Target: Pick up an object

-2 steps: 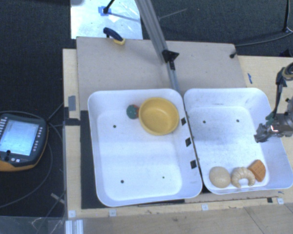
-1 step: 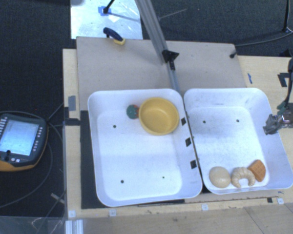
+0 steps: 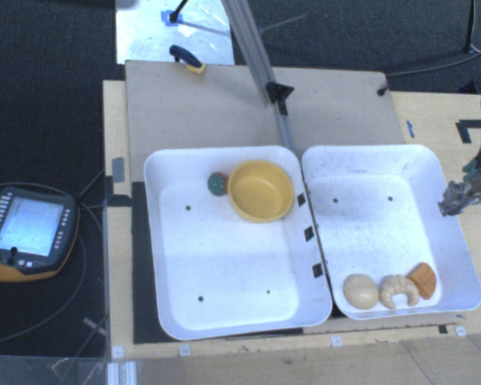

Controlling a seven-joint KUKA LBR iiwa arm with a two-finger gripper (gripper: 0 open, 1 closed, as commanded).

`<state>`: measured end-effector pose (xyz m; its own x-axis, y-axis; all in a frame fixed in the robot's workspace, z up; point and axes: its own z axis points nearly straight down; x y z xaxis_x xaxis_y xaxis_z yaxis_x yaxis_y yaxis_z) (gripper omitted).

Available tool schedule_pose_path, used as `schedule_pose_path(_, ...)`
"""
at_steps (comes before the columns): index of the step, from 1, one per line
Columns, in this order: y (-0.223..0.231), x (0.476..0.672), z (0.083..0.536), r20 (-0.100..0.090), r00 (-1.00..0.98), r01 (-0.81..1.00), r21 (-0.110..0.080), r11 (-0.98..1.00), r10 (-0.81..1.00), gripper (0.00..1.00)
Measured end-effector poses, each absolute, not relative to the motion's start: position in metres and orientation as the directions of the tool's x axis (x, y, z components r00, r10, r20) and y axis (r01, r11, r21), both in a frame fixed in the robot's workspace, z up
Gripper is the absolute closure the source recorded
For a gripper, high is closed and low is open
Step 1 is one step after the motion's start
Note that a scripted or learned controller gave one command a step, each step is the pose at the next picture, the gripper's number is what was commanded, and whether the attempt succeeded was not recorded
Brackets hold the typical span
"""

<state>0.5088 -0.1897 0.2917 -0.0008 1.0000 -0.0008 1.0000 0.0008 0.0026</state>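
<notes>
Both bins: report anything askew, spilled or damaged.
Nothing stands out. The yellow bowl sits upright in the left bin beside a small green ball; three food pieces line the right bin's near edge.

Legible text, labels, brands, numbers, signs: none; the teach pendant (image 3: 28,233) screen glows pale but its content is too blurred to read.
</notes>
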Motion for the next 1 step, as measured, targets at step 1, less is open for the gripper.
schedule_pose_path(1,-0.1385,0.5216,0.2938,0.001,-0.005,1.0,0.001,0.005,1.0,1.0)
